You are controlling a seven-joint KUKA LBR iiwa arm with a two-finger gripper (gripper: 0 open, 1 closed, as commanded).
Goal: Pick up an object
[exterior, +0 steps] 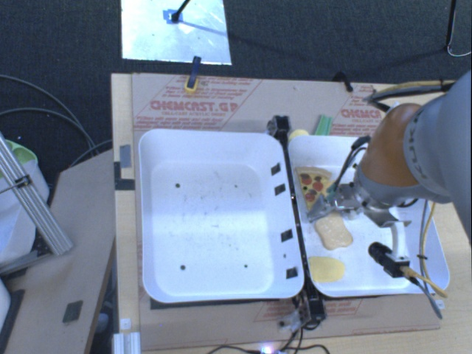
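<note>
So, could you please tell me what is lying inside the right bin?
The right bin holds a pizza slice toy, a pale bread-like piece and a yellow piece. The arm covers its far right part, so anything beneath is hidden.

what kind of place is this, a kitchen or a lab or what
Most likely a robotics lab bench, not a kitchen: a grey arm reaches over two white bins, toy food such as a pizza slice lies in one, and loose cables run around.

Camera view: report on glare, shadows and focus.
Camera view: strong glare on the shiny plate at top, its surface washed out; the left bin is evenly lit with soft shadows along its walls; the arm looms large and slightly soft; the pizza slice in the right bin stays readable.
</note>
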